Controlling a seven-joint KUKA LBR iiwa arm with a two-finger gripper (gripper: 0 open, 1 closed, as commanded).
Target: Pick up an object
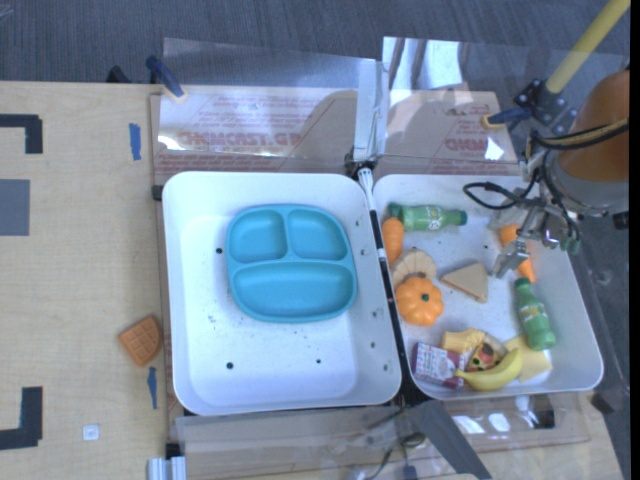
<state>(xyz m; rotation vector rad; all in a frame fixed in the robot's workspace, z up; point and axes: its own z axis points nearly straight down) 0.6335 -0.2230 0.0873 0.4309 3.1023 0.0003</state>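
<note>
toys in right bin (590,353): green bottle (534,314) just below gripper (517,259), another bottle (428,216), pumpkin (419,301), banana (497,368), sandwich wedge (467,281). gripper low over bin, fingers apart, gripping nothing. blue plate (290,263) in left bin (190,298).

arm (600,138) cut off at right edge, hand (520,253) fingers' state unclear

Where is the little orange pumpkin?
The pumpkin sits in the right bin, near its left wall, just below a cookie and left of the sandwich triangle.
</note>
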